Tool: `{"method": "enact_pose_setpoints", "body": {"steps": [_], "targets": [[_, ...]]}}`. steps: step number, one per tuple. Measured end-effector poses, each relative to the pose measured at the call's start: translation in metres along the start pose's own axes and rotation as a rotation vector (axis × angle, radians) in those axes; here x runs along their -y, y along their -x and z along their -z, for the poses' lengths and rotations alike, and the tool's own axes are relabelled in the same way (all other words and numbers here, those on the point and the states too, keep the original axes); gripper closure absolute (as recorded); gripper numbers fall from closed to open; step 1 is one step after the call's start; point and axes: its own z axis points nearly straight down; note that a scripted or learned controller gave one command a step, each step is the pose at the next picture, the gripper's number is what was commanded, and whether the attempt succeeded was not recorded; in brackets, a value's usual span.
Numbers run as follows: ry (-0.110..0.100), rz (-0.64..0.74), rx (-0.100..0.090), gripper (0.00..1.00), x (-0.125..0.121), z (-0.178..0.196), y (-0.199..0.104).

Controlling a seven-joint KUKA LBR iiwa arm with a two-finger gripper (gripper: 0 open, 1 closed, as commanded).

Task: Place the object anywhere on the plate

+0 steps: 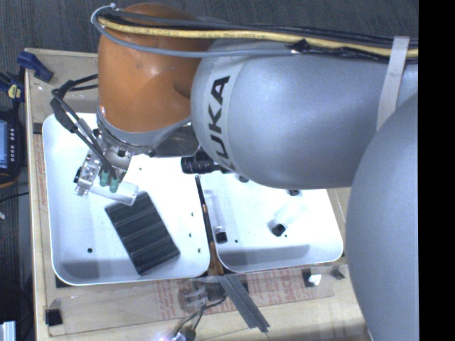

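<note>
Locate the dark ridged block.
The dark ridged block lies in the left bin, tilted, just below the pincer, near the divider between bins.

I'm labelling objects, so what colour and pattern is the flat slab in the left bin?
Black, with parallel ridges running along its length: the slab, clearest in the camera view.

I see a dark, ridged, flat plate (142, 231) lying slanted in the left bin (60, 190), with a small clear object (122, 191) touching its top corner

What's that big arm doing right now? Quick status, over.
Gripper low over left bin, at a clear object. Dark ribbed plate beside it. Small bottle in right bin.
</note>
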Motion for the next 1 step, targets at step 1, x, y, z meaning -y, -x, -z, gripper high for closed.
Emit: {"method": "enact_pose_setpoints", "body": {"steps": [1], "targets": [[-0.005, -0.033, -0.003, 1.0, 0.0139, -0.0769, -0.0309]]}}
